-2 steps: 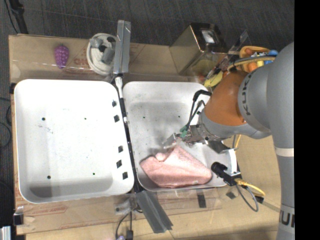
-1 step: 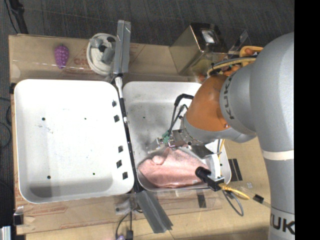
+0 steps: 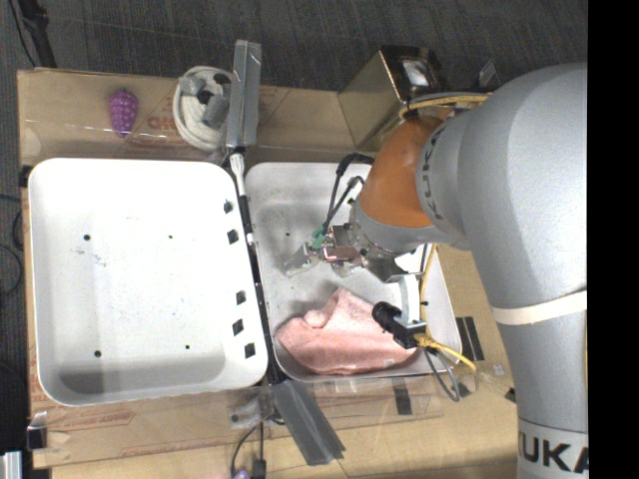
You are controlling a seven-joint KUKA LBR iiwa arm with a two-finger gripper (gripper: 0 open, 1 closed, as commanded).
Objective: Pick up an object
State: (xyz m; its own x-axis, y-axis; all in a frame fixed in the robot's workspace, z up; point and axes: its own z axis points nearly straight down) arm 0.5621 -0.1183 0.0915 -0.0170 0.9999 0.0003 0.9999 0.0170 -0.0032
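— Two white bins sit side by side on the desk [image 3: 70, 98]. What lies in them?

— The left bin [image 3: 140, 277] shows its bare white floor with a few dark specks. The right bin [image 3: 290, 193] holds a pink cloth [image 3: 339, 342], crumpled against the near wall and the near left corner.

— And the arm?

— The grey arm [image 3: 519, 218] comes in from the right, its orange band [image 3: 394, 183] above the wrist, and it reaches down over the right bin. The tool [image 3: 312, 255] hangs above the middle of that bin, pointing toward the divider between the two bins.

— Is the tool wide, narrow, or holding something?

— That cannot be told; the wrist and its cables cover most of it, and the tip is small and blurred. The cloth lies just beside it, on the near side, and whether the two touch cannot be judged. A black part [image 3: 392, 322] on the arm sits over the cloth's right edge, with a yellow cable [image 3: 444, 352] trailing from it.

— Anything outside the bins?

— On the cardboard behind the left bin rests a small purple grape-like bunch [image 3: 123, 111], and near it a white coil of cord [image 3: 203, 106] beside a grey post [image 3: 243, 93].
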